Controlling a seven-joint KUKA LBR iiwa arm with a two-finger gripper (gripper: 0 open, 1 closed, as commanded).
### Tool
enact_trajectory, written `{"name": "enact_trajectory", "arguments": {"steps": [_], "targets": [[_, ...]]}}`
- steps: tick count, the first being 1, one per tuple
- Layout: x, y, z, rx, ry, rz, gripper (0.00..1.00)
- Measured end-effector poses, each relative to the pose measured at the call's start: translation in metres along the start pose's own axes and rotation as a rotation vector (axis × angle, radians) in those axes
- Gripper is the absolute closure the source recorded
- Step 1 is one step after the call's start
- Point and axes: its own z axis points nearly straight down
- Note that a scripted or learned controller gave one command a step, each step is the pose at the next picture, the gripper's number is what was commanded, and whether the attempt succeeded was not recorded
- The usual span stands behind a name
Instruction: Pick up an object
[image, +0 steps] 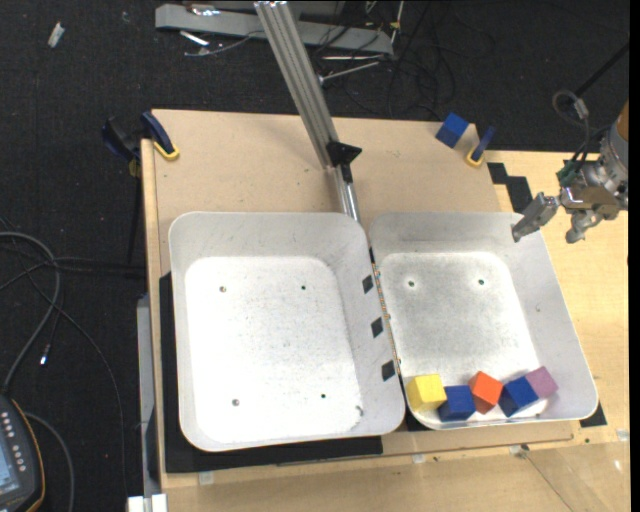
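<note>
Several small blocks lie along the front edge of the right bin (455, 300): a yellow block (427, 389), a blue block (458, 402), an orange block (487, 389), another blue block (518, 395) and a purple block (541, 381). My gripper (553, 222) hangs above the right bin's far right rim, well away from the blocks. Its two fingers (528, 218) are spread apart with nothing between them.
The left bin (265, 330) sits beside the right one. A loose blue block (453, 128) lies on the bench at the back right, next to a yellow-tipped clamp (478, 148). A metal pole (305, 85) slants over the bench toward the gap between the bins.
</note>
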Motion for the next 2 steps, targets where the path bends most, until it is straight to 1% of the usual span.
{"name": "enact_trajectory", "arguments": {"steps": [1, 2], "targets": [[0.055, -0.027, 0.062, 0.007, 0.005, -0.003, 0.0], [0.092, -0.081, 0.156, -0.001, 0.001, 0.005, 0.0]]}}
